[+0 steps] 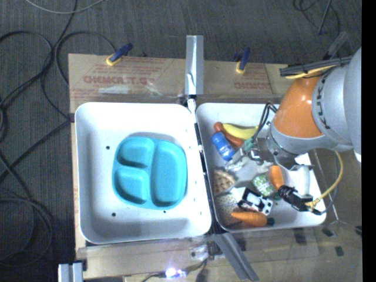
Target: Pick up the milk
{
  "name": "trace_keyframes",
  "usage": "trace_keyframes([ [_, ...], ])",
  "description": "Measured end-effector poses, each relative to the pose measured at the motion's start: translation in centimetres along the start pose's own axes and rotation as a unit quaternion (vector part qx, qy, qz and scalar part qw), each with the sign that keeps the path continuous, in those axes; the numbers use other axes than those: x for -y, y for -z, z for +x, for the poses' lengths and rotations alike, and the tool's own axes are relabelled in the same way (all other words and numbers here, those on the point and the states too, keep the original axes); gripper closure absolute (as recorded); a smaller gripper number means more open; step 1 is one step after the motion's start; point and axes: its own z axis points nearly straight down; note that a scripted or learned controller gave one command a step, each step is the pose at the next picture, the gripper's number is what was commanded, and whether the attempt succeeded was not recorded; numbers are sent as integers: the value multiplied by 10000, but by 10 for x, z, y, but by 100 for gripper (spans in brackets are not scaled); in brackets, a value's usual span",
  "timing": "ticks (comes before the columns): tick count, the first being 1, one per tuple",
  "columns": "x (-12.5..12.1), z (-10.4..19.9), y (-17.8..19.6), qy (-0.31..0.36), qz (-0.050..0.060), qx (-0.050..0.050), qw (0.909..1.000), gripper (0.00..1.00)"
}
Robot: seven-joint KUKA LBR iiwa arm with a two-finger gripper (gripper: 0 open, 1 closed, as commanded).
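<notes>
Step in hand: approach for the grasp; milk not yet secured.

- End effector (249, 153): over the right bin (296, 215), low among the clutter. Open or closed: cannot tell from the camera view.
- Location of target: judged to be the small black-and-white milk carton (257, 202), near the end effector, toward the bin's front edge. Not between the grasping parts.
- Neighbours of the target: green can (262, 185) just beside it on the end-effector side; carrot (249, 218) touching or nearly touching on the far side; round brown item (222, 182) to one side.
- Immediately beside the end effector: blue bottle (222, 146) and banana (238, 131).

Procedure, as a judgement:
1. Raise clear of the bottle and banana before travelling sideways.
2. Centre directly above the carton.
3. Align the closing direction across the carton's narrow faces, away from can and carrot.
4. Descend vertically and slowly; stop short of the bin floor.
5. Close, then lift straight up and confirm the carton alone rises.

Risk: crowded neighbours; likely to trap the can or nudge the carton.
</notes>
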Motion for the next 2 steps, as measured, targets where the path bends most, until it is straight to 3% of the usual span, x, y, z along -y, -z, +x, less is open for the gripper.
trace_keyframes([
  [1,49,12,-26,-463,-199,17,9987,0],
  [2,31,28,61,-1776,-2,19,9841,0],
])
